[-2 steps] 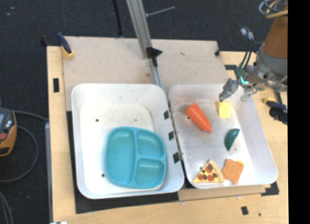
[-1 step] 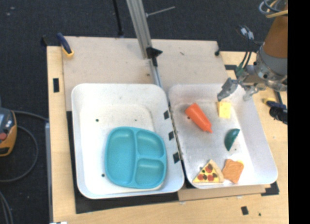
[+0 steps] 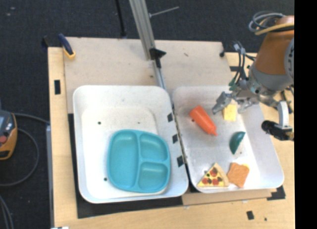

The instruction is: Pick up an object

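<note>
Two white bins (image 3: pixel 79 99), one teal tray (image 3: pixel 138 161), one carrot (image 3: pixel 203 120), one yellow block (image 3: pixel 230 113), one green piece (image 3: pixel 237 141), one pizza slice (image 3: pixel 213 177), one orange cracker (image 3: pixel 238 174).

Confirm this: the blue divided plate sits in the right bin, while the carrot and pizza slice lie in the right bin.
Wrong on the plate. The camera view shows the blue divided plate in the left bin; the carrot and pizza slice do lie in the right bin.

Bench and items resting directly on it

The light wooden bench (image 3: pixel 114 62) carries two shallow white bins side by side, touching along their inner edges: the left bin (image 3: pixel 89 104) and the right bin (image 3: pixel 267 166). An aluminium post (image 3: pixel 141 17) rises from the rear centre. A blue-and-yellow clamp (image 3: pixel 67 46) sits at the rear left corner.
</note>
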`<state>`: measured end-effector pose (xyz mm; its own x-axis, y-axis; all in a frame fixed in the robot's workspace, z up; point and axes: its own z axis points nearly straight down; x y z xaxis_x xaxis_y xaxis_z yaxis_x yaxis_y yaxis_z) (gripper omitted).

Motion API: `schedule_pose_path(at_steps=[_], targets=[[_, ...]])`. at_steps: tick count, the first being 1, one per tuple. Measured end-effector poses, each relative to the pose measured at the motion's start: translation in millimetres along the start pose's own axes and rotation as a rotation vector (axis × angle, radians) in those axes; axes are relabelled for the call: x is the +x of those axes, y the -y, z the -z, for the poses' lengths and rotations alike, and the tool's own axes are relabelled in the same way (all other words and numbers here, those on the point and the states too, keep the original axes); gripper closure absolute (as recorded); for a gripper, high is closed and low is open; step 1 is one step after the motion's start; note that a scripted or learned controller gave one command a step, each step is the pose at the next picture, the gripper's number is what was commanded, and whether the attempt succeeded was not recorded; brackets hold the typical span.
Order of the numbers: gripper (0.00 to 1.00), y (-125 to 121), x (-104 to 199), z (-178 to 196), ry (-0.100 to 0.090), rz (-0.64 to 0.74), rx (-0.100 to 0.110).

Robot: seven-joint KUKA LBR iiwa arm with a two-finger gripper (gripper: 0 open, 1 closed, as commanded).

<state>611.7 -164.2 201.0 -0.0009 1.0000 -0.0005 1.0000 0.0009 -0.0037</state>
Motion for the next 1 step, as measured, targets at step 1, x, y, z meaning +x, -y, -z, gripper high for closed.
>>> schedule_pose_path(at_steps=[1], targets=[[0.00,0.9,-1.9,-42.3,0.001,-0.002,-0.001]])
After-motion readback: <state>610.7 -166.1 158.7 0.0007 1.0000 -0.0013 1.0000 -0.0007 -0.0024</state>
